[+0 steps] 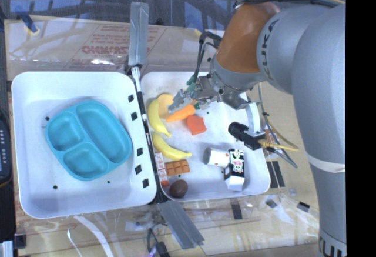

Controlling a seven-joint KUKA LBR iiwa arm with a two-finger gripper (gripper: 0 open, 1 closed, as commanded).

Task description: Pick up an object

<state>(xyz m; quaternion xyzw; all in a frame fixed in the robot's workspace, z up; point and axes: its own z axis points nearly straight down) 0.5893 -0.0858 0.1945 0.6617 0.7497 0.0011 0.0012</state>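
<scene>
Overhead, the grey arm's gripper (187,99) hangs low in the right bin (254,186), directly above the orange carrot (182,113), which lies just right of the upper banana (155,114). Whether the hand is parted or clamped on the carrot cannot be told. Nothing is plainly lifted, so the pick looks unfinished. Left of the banana, a blue divided plate (88,139) sits in the other bin.
</scene>
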